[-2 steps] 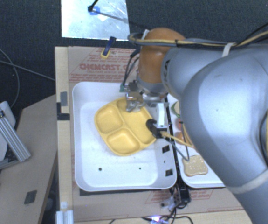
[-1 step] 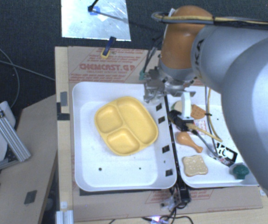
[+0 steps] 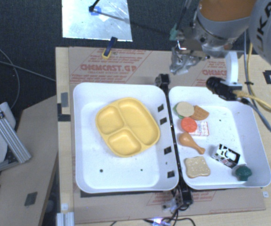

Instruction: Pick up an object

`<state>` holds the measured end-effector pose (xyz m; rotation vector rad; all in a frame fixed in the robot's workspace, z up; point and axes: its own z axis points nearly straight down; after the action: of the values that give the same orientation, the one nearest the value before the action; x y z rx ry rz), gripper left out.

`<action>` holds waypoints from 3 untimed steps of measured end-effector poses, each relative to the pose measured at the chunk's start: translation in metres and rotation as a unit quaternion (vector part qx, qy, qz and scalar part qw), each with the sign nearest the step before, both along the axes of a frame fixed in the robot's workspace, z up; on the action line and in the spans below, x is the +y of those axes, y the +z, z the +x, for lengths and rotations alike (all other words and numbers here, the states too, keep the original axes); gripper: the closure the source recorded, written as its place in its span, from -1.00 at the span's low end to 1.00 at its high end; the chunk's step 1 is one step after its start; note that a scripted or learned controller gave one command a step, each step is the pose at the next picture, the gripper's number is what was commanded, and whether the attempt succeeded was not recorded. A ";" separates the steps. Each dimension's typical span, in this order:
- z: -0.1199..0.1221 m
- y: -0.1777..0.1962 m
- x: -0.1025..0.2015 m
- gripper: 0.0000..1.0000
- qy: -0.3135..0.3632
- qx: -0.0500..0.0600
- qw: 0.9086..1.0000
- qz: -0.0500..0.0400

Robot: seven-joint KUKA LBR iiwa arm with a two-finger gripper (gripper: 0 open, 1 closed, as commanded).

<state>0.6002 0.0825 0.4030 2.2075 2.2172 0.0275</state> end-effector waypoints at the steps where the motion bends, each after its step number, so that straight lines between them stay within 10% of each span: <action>1: 0.029 0.142 0.119 1.00 0.006 0.000 1.000 0.003; 2: -0.040 0.133 0.127 1.00 0.002 0.010 1.000 -0.001; 3: -0.078 0.038 0.112 1.00 -0.003 0.015 1.000 -0.003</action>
<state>0.5226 0.1948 0.4407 2.2253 2.2239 -0.0134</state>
